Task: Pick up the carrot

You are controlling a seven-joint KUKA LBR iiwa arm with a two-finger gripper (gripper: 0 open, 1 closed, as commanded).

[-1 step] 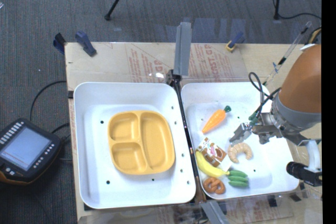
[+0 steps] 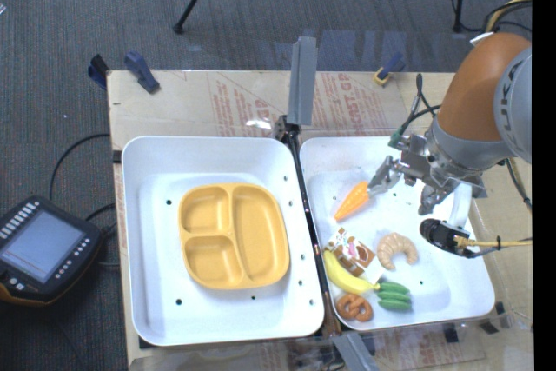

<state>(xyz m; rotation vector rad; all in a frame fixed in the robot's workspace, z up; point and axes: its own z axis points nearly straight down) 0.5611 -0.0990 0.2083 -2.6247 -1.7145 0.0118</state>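
The orange carrot (image 2: 353,200) lies slanted in the upper left part of the right bin (image 2: 473,291), thick end up and to the right. My gripper (image 2: 406,188) hangs just right of the carrot, low over the bin floor. It is open, with nothing between its fingers. One finger (image 2: 382,178) reaches close to the carrot's thick end; the other sits farther right.
Below the carrot lie a snack packet (image 2: 352,251), a banana (image 2: 346,274), a croissant (image 2: 397,249), a pretzel (image 2: 354,307) and a green vegetable (image 2: 393,294). The left bin (image 2: 148,187) holds a yellow divided plate (image 2: 234,235). A black cable end (image 2: 439,233) hangs under the wrist.
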